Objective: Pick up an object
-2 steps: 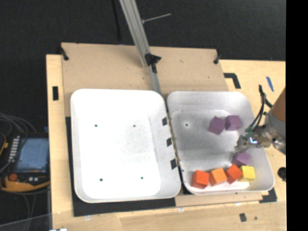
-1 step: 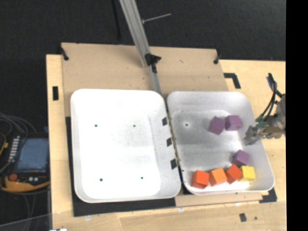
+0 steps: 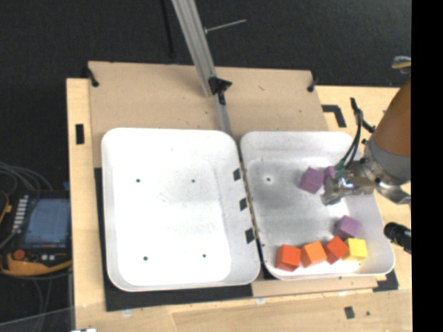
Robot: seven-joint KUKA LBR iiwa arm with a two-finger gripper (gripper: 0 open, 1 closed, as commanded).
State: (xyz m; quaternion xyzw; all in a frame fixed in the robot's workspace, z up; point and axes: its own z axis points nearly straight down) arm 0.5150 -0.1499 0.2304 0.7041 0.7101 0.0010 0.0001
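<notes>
A purple block (image 3: 313, 180) lies in the right-hand bin (image 3: 291, 146), toward the upper middle of its floor, tilted a little and resting on the white surface. The gripper (image 3: 335, 187) sits just beside it on its right, low over the bin floor, with its metal fingers touching or nearly touching the block's right face; from this slanted view I cannot tell how far apart the fingers stand, nor whether the block lies between them. The grey arm (image 3: 389, 159) with its orange band (image 3: 396, 126) reaches in from the right edge, with dark cables looping above the wrist. Below the gripper, and apart from it, a second, smaller purple block (image 3: 347, 226) lies near the bin's right wall. Along the bin's near edge runs a row of blocks close together: a red-orange block (image 3: 288, 256), an orange block (image 3: 313, 253), another red-orange block (image 3: 337, 248) and a yellow block (image 3: 357, 247). The left-hand bin (image 3: 169, 206) stands beside the right one, their inner walls touching.
</notes>
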